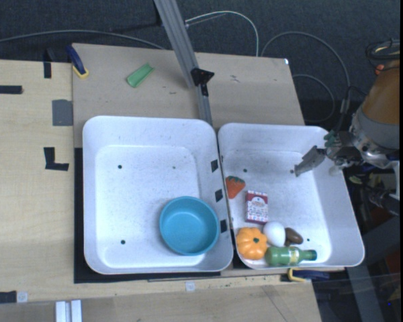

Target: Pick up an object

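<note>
Hovering tool [309,161] at bin's right edge, toys [258,206] below-left

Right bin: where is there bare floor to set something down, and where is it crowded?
Bare floor spans the right bin's upper half, above the red carton. Crowded along the front edge: pumpkin, egg, green bottle. The left bin is free apart from the blue bowl.

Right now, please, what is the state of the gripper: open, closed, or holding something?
Gripper: it hangs over the right bin, apart from the toys there; open or closed cannot be told.
</note>
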